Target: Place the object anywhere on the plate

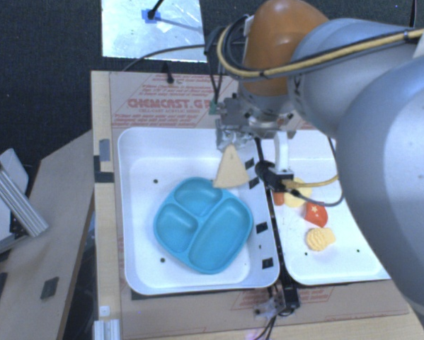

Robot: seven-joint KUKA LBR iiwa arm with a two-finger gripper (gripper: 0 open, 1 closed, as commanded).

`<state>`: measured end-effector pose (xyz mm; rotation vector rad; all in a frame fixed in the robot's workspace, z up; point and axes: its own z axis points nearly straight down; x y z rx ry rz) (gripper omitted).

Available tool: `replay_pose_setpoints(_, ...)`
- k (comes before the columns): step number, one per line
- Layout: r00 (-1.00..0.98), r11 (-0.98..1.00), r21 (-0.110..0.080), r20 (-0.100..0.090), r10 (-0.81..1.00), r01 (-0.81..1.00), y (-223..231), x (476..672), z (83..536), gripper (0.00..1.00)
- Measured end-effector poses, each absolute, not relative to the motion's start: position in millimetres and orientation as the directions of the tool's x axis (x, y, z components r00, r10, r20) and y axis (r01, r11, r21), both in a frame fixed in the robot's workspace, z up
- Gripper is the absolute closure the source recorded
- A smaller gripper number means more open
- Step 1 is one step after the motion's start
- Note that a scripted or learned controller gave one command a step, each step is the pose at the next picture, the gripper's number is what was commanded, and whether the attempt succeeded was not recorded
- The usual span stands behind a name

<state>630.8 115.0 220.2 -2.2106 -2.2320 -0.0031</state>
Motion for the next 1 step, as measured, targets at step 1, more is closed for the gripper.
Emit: replay_pose_setpoints(1, -0.006, 0.006, 0.002, 0.000, 1.000, 1.000, 112.0, 630.8, 221.4, 0.00)
